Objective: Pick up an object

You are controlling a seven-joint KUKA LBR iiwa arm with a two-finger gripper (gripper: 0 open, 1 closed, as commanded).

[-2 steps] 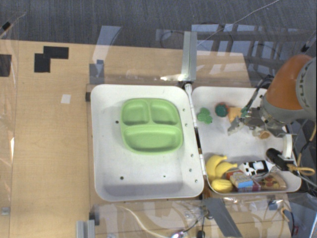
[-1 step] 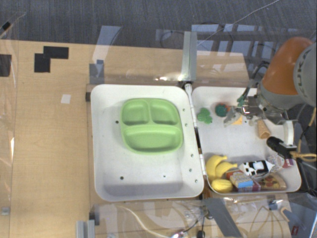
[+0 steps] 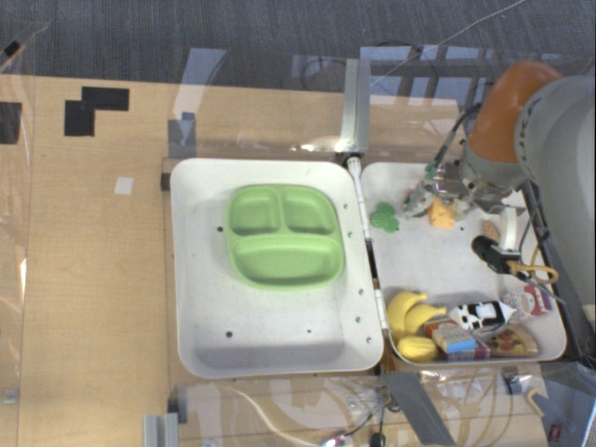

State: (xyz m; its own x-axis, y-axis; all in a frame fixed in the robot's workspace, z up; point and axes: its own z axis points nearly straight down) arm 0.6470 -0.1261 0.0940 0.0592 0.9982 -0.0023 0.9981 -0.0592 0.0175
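Note:
My gripper (image 3: 434, 194) is low over the far part of the right bin (image 3: 438, 259), hanging from the grey arm with its orange band. A small yellow-orange piece (image 3: 441, 215) lies on the bin floor just in front of and below the gripper, very close to it; I cannot tell whether they touch. A small green leafy piece (image 3: 384, 217) lies to the gripper's left, near the divider between the bins. Nothing is visibly lifted off the floor.
The left bin (image 3: 200, 315) holds a green divided plate (image 3: 283, 234). At the right bin's near edge lie yellow bananas (image 3: 413, 317), a black-and-white toy (image 3: 480, 316), a red-and-blue box (image 3: 456, 345) and a pink packet (image 3: 529, 298).

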